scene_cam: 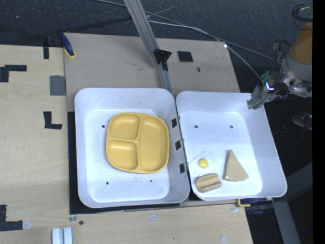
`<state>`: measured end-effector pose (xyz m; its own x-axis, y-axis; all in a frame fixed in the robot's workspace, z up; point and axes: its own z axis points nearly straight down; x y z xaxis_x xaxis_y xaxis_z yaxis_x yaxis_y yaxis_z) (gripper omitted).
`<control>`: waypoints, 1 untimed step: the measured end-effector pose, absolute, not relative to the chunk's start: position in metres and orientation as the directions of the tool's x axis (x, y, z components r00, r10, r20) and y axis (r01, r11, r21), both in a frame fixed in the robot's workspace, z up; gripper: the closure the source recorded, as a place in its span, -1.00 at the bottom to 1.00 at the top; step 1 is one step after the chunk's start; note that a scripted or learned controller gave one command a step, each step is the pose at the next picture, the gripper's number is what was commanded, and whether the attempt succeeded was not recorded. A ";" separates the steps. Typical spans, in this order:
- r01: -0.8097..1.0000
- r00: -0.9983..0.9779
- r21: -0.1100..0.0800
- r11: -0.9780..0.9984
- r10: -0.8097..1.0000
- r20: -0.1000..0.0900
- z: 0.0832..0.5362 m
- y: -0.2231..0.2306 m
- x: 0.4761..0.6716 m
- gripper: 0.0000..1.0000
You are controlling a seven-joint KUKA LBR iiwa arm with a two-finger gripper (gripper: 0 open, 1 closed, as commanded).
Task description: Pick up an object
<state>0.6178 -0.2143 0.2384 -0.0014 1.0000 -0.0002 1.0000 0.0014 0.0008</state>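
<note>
Holding three foods: egg (203, 162), bun (207, 182), wedge (235, 167); one tray (137, 142).

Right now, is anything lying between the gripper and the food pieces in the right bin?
Nothing visible does. The gripper sits at the right bin's far right rim; bare white floor separates it from the wedge, egg and bread roll.

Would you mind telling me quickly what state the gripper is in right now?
Gripper: at the far right corner of the right bin, nothing visibly held; open or shut cannot be told.
</note>
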 end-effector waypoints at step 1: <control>1.000 -0.006 -0.001 0.006 1.000 0.002 0.244 -0.156 0.613 1.00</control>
<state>0.6135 -0.1556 0.2437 -0.0060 1.0000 0.0015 1.0000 0.0060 -0.0006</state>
